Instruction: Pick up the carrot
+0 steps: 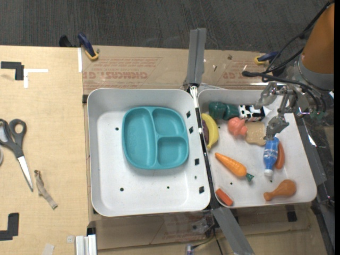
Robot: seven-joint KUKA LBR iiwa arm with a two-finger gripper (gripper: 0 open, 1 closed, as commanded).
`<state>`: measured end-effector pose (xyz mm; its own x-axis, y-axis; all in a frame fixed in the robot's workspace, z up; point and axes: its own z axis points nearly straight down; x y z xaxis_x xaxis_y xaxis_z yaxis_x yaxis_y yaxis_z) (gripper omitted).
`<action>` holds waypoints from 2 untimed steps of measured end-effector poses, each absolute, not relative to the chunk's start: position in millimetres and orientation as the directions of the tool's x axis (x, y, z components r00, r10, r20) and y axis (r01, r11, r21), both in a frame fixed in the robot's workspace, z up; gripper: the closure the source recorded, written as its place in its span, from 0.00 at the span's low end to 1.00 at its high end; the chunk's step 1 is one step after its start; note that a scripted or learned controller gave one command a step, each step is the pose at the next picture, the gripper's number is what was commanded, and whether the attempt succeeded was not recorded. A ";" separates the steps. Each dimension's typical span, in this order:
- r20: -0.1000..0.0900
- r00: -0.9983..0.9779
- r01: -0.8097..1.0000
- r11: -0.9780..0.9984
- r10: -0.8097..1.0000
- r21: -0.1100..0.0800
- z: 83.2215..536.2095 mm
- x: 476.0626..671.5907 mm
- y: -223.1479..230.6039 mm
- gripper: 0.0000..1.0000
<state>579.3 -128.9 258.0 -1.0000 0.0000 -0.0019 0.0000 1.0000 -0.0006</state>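
Carrot: orange toy carrot (231, 164) lay on the floor of the right bin (305, 153), near the middle, tilted so its pointed tip aimed up-left and its green stalk end (249, 178) aimed down-right.
Neighbours: it lay clear of everything, with the banana (211, 130) up-left of it by the bin's wall, a blue-labelled bottle (270, 154) to its right, a red chilli-like piece (224, 197) below it, and a drumstick (280, 190) further off at the lower right.
Other bin: the left bin (101, 158) carried a teal divided plate (155, 137), which played no part in my job.
Counter: scissors (17, 147) lay on the cardboard counter (37, 195) far to the left, well apart from both bins.
My hand: my hand (277, 122) hung over the upper right part of the right bin, above the bottle and a tan bread-like piece (256, 134), near but not over the carrot; I could not tell whether it was spread or closed, and nothing showed in it.
Handling: I judged the carrot a light, stiff plastic toy with a smooth skin, likely slippery and prone to roll or squirt out along its taper.
Where to hold: I judged the thick part nearer the stalk the best place, taken across its width, square to its long axis, since the narrow tip offered little purchase.
Risk: closing on the taper could have pushed it sideways towards the bottle.
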 end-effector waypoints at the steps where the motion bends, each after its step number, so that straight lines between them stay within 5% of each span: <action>1: -0.002 -0.999 -0.045 0.999 -0.045 0.000 192.3 551.5 -73.3 0.00; 2: -0.002 -0.996 -0.089 0.996 -0.089 0.000 92.1 513.4 -103.1 0.00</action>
<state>513.4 -103.1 92.1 -0.9961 -0.0888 -0.0022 -0.0888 0.9961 -0.0002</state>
